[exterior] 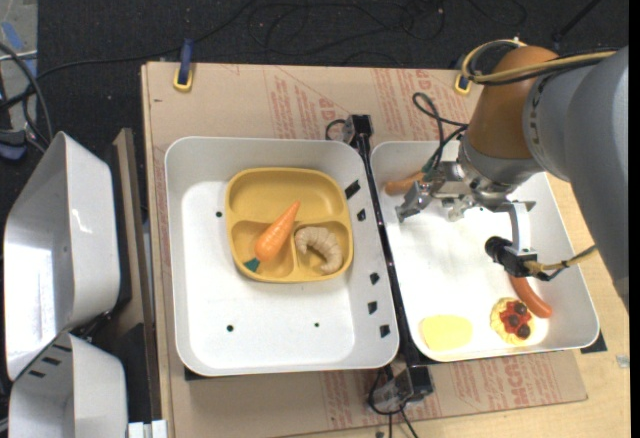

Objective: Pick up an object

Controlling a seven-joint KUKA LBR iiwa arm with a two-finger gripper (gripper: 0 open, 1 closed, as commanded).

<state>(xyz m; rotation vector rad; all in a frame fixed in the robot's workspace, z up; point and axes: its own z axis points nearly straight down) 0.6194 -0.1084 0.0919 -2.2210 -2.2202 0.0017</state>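
Observation:
My gripper (437, 199) hangs over the upper left part of the right bin (570, 226). An orange elongated piece (400, 183) lies just to its upper left, partly hidden under the wrist. A red sausage (531, 294) lies at the bin's right side. Just below the sausage sits a small round pizza-like piece (516, 320). A flat yellow disc (446, 331) rests near the front wall. Nothing visible sits between the gripper's parts.
The left bin (200, 306) holds a yellow divided plate (240, 191) with a carrot (277, 231) and a pale shrimp (321, 246) in it. A ridge with black clips separates the two bins. White tubs stand off the bench at the far left.

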